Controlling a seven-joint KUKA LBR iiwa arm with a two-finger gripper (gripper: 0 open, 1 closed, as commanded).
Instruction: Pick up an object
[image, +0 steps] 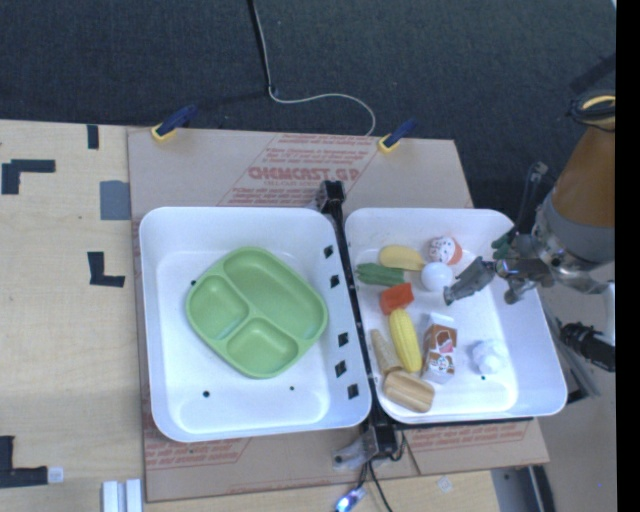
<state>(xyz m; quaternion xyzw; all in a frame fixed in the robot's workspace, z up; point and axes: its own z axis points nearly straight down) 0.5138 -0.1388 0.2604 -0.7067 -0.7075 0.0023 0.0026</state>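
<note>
Robot arm poised over a bin of toy food

A green divided plate (257, 311) fills the left bin (165, 330); in the right bin (520, 385) the corn cob (404, 338) lies untouched, the gripper (478, 281) beside it, jaw spread unclear, apparently approaching; descent comes next.

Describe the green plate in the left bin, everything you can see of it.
The green plate is a pale green tray with rounded corners and three compartments, one large and two smaller, and looks like smooth plastic. It lies flat and right side up, turned at an angle, near the middle of the left bin. Nothing sits in it, and nothing touches it but the white bin floor.
</note>
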